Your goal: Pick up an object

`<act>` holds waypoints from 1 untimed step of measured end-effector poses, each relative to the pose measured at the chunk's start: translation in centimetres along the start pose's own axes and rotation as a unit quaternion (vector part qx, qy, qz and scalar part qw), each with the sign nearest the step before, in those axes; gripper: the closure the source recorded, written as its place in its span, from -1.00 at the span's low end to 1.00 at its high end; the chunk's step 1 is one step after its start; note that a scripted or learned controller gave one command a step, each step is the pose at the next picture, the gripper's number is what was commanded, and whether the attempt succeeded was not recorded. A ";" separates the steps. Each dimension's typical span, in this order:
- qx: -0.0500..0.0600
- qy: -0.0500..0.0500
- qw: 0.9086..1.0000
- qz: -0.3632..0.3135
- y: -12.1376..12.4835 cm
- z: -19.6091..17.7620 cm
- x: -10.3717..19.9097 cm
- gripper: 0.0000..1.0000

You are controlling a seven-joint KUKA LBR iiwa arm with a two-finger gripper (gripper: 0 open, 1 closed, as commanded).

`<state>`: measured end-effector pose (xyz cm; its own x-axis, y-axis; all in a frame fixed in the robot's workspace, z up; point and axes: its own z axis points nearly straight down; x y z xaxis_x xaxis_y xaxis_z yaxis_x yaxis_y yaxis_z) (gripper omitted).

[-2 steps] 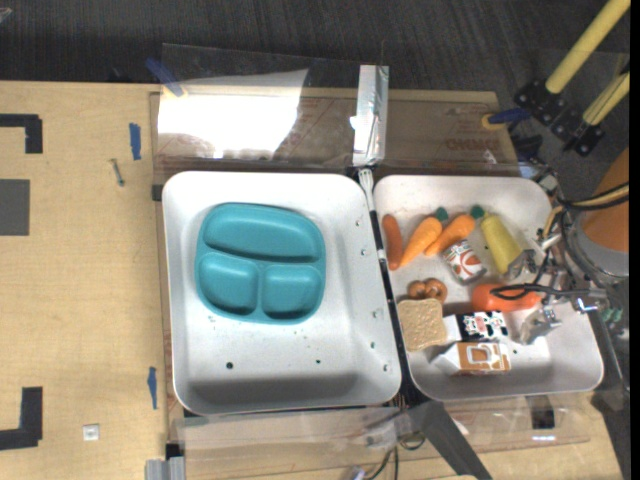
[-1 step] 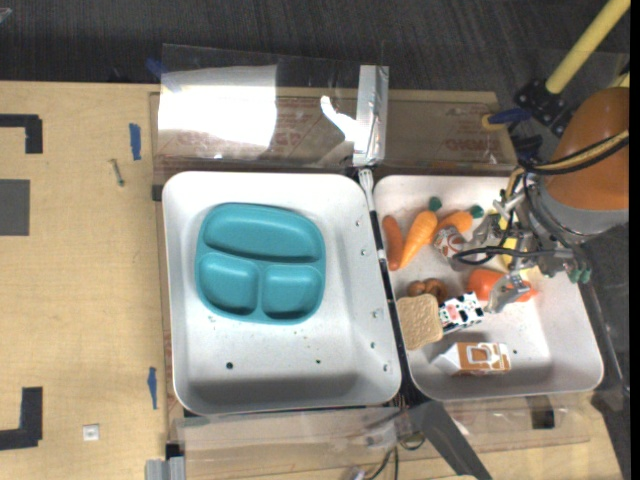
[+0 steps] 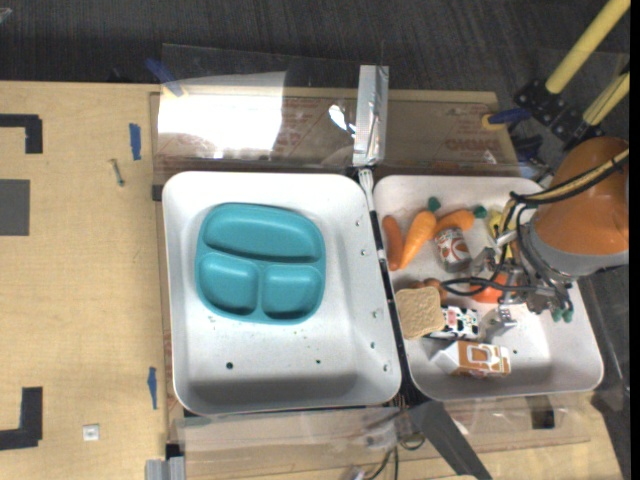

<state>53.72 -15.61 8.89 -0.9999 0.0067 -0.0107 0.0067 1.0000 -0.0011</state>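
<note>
Right bin (image 3: 578, 363), cluttered: carrots (image 3: 418, 236), toast (image 3: 420, 310), small carton (image 3: 483, 358), gripper (image 3: 505, 303) low among them, finger state cannot be told; best to settle squarely over one free-lying item, carton or toast, clear of neighbours, before closing.

Worktop (image 3: 80, 268) and two white bins, side by side.
Pale wood worktop stretches off to the left, black marks along its left edge, bits of blue tape dotted about. Sitting right on it: the left bin (image 3: 190, 368) and, touching its edge, the right bin (image 3: 570, 353). Behind both bins lies a clear plastic sheet (image 3: 240, 118), catching glare.
</note>
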 end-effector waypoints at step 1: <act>-0.001 0.013 1.000 -0.028 4.0 0.0 -5.0 -1.00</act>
<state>58.75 -11.65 8.89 -0.9987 -0.0494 0.0159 -0.0494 0.9988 0.0008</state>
